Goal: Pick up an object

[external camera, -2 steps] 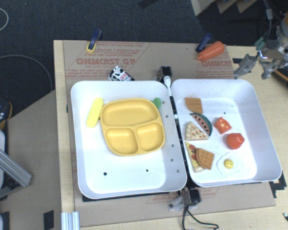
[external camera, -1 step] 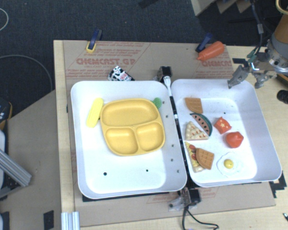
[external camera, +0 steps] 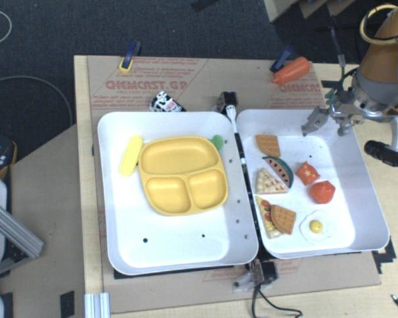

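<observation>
Two white bins (external camera: 113,177) hold toy food (external camera: 278,191) while the pincer (external camera: 328,122), spread apart, hovers beside it.

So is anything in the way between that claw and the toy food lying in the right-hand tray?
Nothing visible blocks it. The gripper hangs over the far corner of the right bin, fingers spread. Bare white floor lies between it and the nearest pieces, the red tomato piece and the watermelon slice.
</observation>
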`<state>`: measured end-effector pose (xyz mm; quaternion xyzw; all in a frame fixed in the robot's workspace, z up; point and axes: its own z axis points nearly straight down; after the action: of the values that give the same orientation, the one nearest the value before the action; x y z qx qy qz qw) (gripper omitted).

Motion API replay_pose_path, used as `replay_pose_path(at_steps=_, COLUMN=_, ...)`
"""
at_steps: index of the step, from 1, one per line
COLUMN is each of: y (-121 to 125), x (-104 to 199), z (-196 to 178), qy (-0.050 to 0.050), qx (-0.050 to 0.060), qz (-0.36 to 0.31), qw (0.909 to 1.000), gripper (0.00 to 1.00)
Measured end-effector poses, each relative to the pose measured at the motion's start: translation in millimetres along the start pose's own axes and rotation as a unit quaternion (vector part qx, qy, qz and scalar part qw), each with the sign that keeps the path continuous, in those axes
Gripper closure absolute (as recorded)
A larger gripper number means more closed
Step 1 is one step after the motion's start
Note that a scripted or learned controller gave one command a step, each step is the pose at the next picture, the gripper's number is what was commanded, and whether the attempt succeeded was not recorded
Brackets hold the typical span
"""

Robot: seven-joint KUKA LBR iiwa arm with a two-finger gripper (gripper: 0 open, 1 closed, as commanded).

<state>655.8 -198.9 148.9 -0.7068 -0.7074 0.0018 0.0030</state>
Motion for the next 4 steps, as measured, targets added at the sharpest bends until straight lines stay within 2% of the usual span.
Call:
replay_pose_path(at_steps=1, y=5, x=7, z=59, qy=0.000, qx=0.000, qz=0.000, qw=1.0000, gripper=0.00)
replay_pose_path(at_steps=2, y=5, x=8, z=64, qy=0.000, qx=-0.002, qz=-0.001, qw=1.0000, gripper=0.00)
replay_pose_path(at_steps=3, y=6, x=8, z=52, qy=-0.001, qx=-0.004, qz=-0.001, qw=1.0000, gripper=1.00)
replay_pose_path(at_steps=4, y=9, x=8, z=-13, qy=-0.003, qx=-0.008, qz=0.000, qw=1.0000, gripper=1.00)
